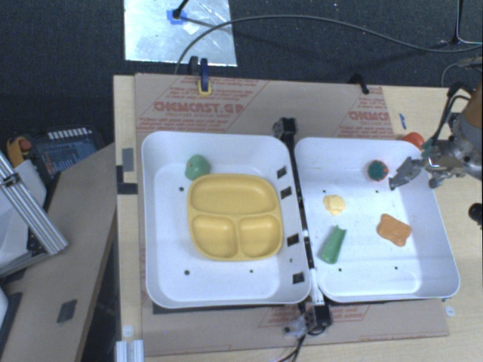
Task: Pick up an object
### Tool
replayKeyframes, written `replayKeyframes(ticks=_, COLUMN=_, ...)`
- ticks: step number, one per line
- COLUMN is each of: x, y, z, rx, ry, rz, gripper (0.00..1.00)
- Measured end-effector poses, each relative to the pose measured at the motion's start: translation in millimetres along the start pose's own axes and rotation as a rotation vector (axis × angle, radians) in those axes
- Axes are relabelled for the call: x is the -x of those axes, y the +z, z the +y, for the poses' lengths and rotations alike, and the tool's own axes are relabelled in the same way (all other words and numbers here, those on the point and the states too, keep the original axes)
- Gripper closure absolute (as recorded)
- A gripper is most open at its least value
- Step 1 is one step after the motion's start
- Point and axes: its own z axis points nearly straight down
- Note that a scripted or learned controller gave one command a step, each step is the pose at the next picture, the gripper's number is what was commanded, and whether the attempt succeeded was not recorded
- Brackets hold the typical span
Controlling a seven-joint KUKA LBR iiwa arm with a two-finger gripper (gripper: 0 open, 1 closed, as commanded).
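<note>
The bench (423,100) bears a brown sheet (226,100) and two white bins (162,225)

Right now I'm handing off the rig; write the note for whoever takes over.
Gripper: over the right bin's far right edge, nothing seen between its fingers; whether it is open or shut can't be told.
Right bin: teal ball just left of the gripper, pale yellow piece, orange piece, green piece near the divider.
Left bin: yellow tray, with a green lump beside its far left corner.
Done: nothing picked up.
Left: the whole pick. The teal ball looks like the closest target.
</note>
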Motion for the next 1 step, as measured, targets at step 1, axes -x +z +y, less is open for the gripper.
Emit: replayKeyframes(ticks=1, x=-0.7, y=-7.2, z=2.8, rx=0.012, ry=-0.003, rz=-0.003, gripper=0.00)
